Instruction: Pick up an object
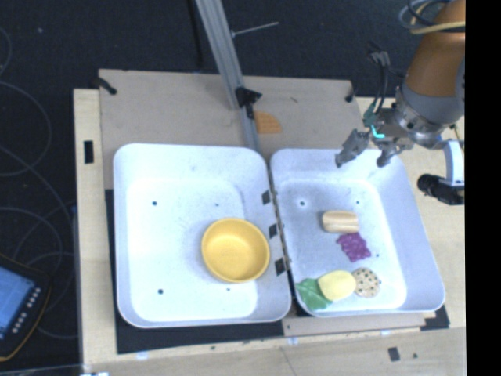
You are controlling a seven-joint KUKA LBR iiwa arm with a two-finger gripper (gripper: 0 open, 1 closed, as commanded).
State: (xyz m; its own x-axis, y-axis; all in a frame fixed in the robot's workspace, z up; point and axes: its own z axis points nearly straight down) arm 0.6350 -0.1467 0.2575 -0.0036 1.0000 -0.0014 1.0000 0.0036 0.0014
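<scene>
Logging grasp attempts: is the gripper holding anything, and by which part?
Nothing is held. The gripper hangs open over the right bin's far edge, nothing between its fingers.

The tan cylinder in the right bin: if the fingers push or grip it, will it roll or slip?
The tan cylinder lies on its side, so a push across its length would probably roll it. It looks rigid and smooth, so it may slip unless gripped squarely. The purple piece close below might stop it.

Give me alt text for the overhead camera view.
The gripper hovers, fingers open, over the right bin's far edge; that bin holds a tan block, purple piece, yellow item and cookie. The left bin holds a yellow bowl.
</scene>
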